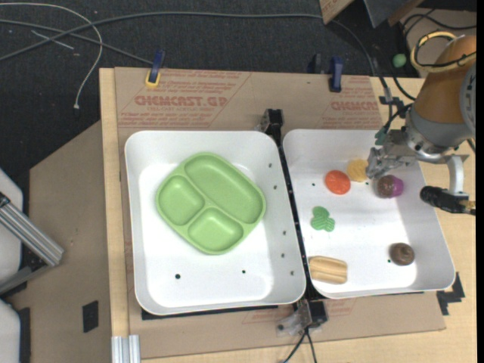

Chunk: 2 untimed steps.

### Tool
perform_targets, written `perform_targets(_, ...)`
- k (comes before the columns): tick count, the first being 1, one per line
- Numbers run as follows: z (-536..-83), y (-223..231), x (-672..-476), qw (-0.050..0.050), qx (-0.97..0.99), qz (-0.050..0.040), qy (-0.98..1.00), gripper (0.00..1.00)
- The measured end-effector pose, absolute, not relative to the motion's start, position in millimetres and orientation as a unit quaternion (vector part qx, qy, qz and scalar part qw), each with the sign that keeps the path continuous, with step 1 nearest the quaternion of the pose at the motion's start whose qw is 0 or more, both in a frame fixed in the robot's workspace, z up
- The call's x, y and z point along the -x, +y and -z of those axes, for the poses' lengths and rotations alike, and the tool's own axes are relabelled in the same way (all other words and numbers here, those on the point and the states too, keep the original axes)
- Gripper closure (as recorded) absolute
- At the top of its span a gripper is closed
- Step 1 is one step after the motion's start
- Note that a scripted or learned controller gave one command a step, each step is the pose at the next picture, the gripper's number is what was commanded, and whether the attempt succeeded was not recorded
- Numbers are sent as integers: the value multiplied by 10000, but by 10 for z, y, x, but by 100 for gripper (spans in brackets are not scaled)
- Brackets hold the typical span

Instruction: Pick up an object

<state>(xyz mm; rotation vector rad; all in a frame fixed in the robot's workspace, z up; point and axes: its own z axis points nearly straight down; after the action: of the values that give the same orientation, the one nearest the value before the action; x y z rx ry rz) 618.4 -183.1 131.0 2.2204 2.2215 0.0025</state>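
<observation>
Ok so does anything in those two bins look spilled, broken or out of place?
Nothing stands out. The green divided plate sits skewed in the left bin, but whole. The small toy foods lie loose and apart in the right bin, and the gripper is beside the yellow piece.

Cardboard sheet under the bins: red print along its 12 o'clock edge, reads roughly "CHEMCAST GP", letters faint. Smaller red lines beneath, too small to read. Same print repeats toward 1 o'clock, partly cut off by the right bin.
</observation>
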Motion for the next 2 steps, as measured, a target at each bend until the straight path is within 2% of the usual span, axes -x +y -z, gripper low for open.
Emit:
perform_targets(1, -1773, -1768, -6228, 24, -7065, -14, 7077, 100)
perform_targets(2, -2424, -1752, -6209, 39, -7066, -22, 7076, 100)
